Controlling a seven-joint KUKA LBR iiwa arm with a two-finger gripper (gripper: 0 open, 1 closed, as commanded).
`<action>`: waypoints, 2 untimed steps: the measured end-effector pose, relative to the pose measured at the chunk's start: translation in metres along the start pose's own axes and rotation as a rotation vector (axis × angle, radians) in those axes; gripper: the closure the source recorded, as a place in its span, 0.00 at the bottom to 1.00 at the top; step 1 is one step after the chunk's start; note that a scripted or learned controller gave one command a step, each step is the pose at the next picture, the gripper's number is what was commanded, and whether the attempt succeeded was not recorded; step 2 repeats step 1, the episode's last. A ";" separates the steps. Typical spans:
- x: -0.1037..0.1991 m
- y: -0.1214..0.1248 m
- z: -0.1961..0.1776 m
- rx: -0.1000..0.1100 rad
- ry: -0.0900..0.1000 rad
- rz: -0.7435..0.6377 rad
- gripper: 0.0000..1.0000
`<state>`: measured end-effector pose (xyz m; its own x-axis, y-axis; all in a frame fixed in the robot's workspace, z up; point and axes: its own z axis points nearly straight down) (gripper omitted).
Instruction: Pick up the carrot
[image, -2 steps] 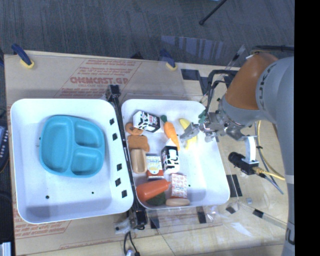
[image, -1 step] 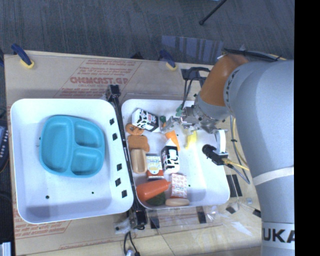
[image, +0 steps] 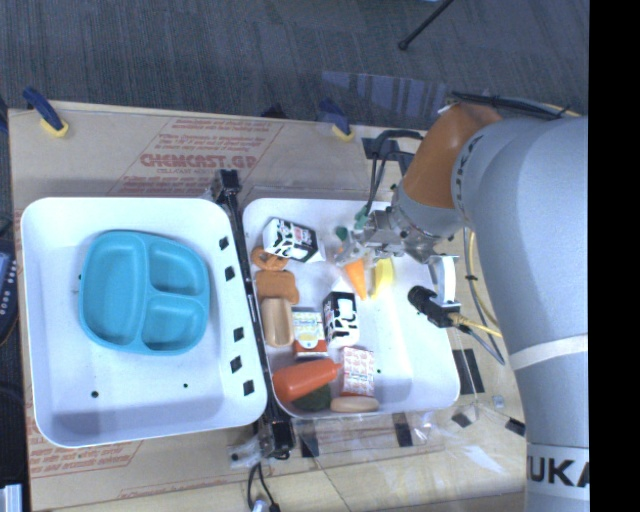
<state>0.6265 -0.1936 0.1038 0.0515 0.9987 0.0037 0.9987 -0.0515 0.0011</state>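
The carrot (image: 357, 279), a small orange tapered piece, lies in the right white bin (image: 430, 360) toward its far side, touching a yellow piece (image: 381, 275) on its right. My gripper (image: 362, 247) hangs directly over the carrot's upper end, reaching in from the right under the grey wrist and orange band. The gripper body hides where it meets the carrot.
The right bin also holds a cow-patterned carton (image: 291, 240), a bun (image: 275, 300), two small cartons (image: 341, 318), a red-orange vegetable (image: 305, 378) and a pink packet (image: 357, 370). The left bin (image: 60, 400) holds a blue divided tray (image: 145, 291).
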 end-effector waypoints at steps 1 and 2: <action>0.061 0.029 -0.043 0.002 -0.002 -0.094 1.00; 0.061 0.029 -0.043 0.002 -0.002 -0.094 1.00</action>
